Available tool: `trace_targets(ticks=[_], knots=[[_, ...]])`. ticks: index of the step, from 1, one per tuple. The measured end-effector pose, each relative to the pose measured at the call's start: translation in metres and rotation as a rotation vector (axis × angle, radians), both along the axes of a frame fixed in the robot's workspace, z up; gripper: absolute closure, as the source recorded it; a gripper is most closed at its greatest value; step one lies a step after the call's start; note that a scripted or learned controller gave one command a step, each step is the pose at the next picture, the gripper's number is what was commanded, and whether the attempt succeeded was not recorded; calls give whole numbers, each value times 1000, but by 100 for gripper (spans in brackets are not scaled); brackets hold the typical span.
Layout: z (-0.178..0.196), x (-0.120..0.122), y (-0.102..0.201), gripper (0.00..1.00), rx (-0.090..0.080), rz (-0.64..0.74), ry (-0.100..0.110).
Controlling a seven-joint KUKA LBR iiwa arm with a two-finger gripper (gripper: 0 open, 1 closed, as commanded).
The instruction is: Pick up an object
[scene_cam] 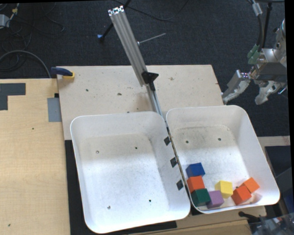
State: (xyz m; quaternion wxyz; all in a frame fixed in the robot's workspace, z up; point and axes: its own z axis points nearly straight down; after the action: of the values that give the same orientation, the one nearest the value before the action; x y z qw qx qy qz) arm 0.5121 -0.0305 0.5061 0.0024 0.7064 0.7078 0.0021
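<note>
Dark carpet with loose cables surrounds the bench [111, 87], which bears two white bins side by side. I see the left bin [85, 141] bare down to its scuffed floor. All blocks crowd the near edge of the right bin [244, 120]: a blue cube [195, 169] by the shared wall, an orange-red cube [195, 182] touching it below, then a green cube [200, 197], a purple cube [215, 199], a yellow cube [226, 188] and two orange cubes [245, 190] by the near right corner. That bin's far half stays open floor. My claw [253, 92] hangs outside the right bin's far right corner, fingers spread, nothing between them. A slanted aluminium post [129, 42] rises behind the bins' shared wall.
</note>
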Motion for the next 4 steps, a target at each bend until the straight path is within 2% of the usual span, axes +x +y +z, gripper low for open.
trace_targets(ticks=[1,2,3,4], knots=[[-89,-21,-34,0,0,-6,17],[-85,-20,-32,0,0,1,9],[-214,-10,-86,0,1,-5,18],[-350,5,-68,0,3,-4,18]])
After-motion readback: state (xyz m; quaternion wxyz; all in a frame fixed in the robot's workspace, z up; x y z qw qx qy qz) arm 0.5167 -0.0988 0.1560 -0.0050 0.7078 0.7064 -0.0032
